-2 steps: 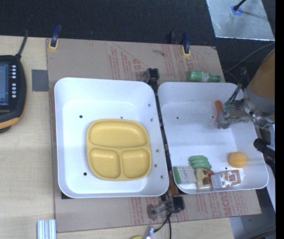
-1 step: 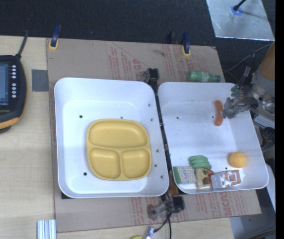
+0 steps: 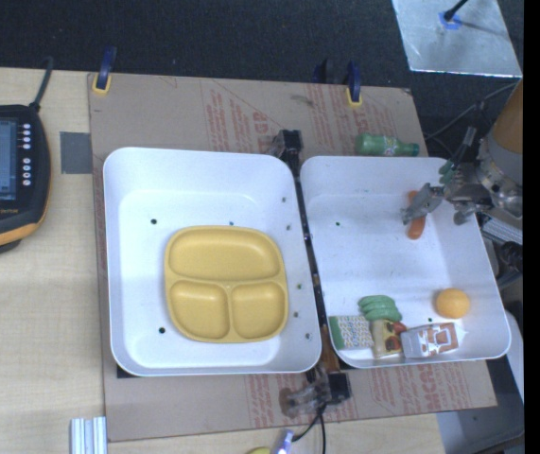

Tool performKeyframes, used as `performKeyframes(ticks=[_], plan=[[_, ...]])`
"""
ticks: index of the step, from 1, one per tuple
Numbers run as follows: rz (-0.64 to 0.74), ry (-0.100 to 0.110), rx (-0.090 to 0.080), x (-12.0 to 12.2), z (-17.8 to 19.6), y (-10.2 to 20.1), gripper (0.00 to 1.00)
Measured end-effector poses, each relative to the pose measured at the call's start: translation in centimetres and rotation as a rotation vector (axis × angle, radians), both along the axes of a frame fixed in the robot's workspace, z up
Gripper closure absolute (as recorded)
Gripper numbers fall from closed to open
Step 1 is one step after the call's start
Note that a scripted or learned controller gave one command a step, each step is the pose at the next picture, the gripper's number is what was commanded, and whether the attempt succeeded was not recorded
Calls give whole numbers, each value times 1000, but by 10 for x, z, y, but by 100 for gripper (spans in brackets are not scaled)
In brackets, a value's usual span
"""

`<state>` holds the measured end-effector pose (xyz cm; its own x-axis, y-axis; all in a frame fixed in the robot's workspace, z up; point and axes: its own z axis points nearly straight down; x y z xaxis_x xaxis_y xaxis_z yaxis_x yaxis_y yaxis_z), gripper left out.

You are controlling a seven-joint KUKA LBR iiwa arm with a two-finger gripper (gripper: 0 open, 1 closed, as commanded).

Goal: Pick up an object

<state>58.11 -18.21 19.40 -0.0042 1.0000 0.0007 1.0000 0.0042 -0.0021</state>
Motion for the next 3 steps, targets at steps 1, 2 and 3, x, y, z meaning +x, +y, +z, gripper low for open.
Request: performKeyframes(ticks=[1,2,3], plan=[[0,1,-1,47,-54,-29,0],[1,-1,-1,69,-64,-29,0],[2,1,1,67,-71,-29,0]])
